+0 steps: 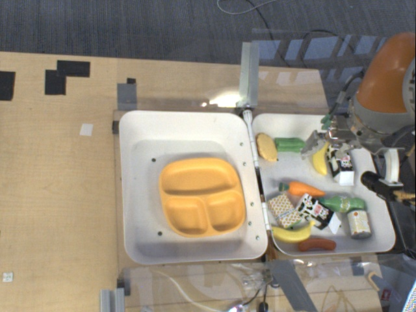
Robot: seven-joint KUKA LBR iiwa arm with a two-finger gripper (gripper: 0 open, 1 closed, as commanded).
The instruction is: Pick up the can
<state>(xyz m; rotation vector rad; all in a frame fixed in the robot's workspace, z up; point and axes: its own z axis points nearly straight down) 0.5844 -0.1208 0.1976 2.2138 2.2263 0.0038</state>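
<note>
Can [359,224] stands upright at near right corner of right bin [389,242], beside green bottle [342,205]; untouched. My gripper [336,143] hovers over far part of bin, near banana [319,160], well apart from can. Jaw state: cannot tell. Approach, grasp and lift all remain.

Can [359,223]: small cylindrical tin, silvery-grey metal lid on top, pale label with a reddish patch around its side. Stands upright, or close to it. Location: right-hand white bin [387,242], near its front right corner, close beside the bin's right wall. A green bottle [343,205] lies just behind it, touching or nearly so. Nothing rests on the can; its top is fully exposed.
</note>
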